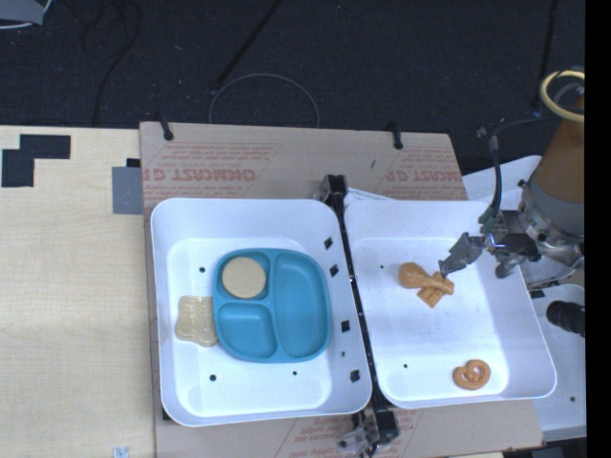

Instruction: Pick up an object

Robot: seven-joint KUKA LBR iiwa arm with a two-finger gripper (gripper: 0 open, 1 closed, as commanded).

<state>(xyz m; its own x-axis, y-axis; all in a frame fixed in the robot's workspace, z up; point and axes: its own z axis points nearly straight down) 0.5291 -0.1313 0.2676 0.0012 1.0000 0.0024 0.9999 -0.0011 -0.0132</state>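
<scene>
Two objects lie in the right bin [516,351]. One is an orange-brown pastry-like piece [426,282] near the bin's middle. The other is a small orange ring-shaped piece [472,374] by the front edge. My gripper [480,260] hangs over the bin's right part, just right of the pastry piece. Its fingers stand spread with nothing between them. The left fingertip [454,258] is close to the pastry piece's right end, and I cannot tell whether it touches.
The left bin [181,380] holds a blue divided plate [286,322] with a round tan biscuit [242,277] in its back-left compartment. A pale bread-like piece [197,320] lies against the plate's left side. A black divider [348,294] separates the bins.
</scene>
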